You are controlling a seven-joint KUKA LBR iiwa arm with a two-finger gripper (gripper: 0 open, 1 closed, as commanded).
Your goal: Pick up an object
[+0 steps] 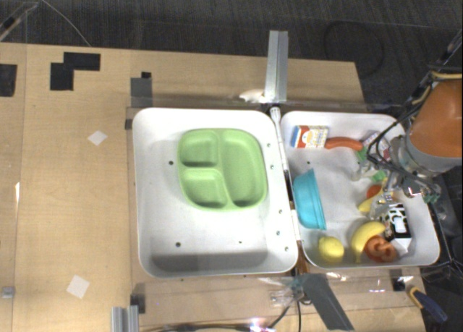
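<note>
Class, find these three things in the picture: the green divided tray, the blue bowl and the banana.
green divided tray point(221, 168): camera view, on the ridge between its compartments.
blue bowl point(310, 199): camera view, on its side wall, near the bin's left edge.
banana point(367, 233): camera view, on the middle of its curved body.

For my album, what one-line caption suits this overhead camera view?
Grey robot arm with orange band reaches into the right white bin of toy food, beside a left bin holding a green divided plastic tray.

Banana point(367, 233): yellow, curved, lying near the right bin's front.
Lemon point(331, 249): yellow, round, at the front edge.
Blue bowl point(310, 199): tipped on edge against the left wall.
Carton point(309, 137): orange-white, back corner.
</note>
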